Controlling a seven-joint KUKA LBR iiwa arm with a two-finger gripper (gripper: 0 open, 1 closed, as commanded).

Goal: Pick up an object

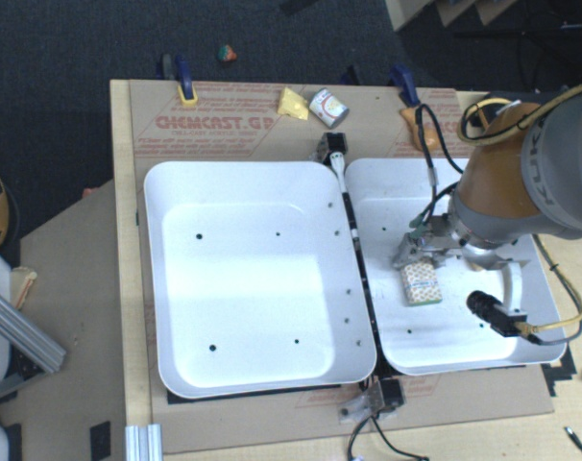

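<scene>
A small patterned box (422, 283), pale with green and tan marks, lies flat on the floor of the right bin (387, 334). My gripper (418, 249) hangs just above the box's upper end, its metal tips close to the box. The grey arm with its orange band (493, 185) reaches in from the right and covers the bin's right side. Whether the tips touch the box is not visible.
The left bin (243, 277) sits beside the right one, with a black divider strip (353, 248) between them. On the cardboard behind the bins lie a yellow piece (293, 105) and a small silver block (328, 108). Cables run over the right bin's far corner.
</scene>
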